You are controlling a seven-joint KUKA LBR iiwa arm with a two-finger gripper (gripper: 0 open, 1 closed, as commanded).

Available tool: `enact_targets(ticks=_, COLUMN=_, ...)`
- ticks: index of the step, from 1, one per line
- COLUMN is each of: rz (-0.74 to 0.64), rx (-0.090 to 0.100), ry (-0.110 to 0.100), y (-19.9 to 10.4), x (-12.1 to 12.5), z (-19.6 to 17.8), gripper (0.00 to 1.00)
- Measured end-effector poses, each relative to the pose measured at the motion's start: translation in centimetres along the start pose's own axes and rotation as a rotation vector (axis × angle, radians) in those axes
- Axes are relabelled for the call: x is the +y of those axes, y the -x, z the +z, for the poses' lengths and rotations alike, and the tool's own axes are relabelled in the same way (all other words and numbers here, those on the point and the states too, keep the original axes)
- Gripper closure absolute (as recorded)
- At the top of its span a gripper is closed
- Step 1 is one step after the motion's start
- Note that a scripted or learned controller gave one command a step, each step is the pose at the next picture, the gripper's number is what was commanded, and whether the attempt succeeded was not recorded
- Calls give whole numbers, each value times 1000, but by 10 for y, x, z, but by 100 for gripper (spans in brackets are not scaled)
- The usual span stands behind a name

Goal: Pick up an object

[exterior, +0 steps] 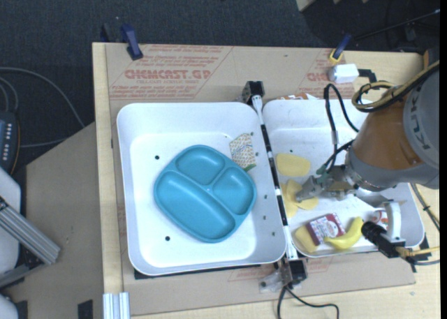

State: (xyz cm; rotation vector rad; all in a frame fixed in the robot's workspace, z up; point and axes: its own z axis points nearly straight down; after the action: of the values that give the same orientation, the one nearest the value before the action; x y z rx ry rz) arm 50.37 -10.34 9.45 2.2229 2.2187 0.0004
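Two white bins lie side by side before us on the bench: the left bin carries a blue divided plate with a small patterned packet just beside its upper right edge, near the divider. In the right bin we see the gripper low at the left side, close to a pale yellow piece above it and another yellow piece touching or just under it; whether it pinches anything we cannot tell. Nearer the front wall sit a red and white packet, a banana and a yellow lump.
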Motion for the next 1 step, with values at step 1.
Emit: enact_targets(ticks=1, rz=-2, rx=-1, ry=1, y=82, x=93, z=-12, gripper=0)
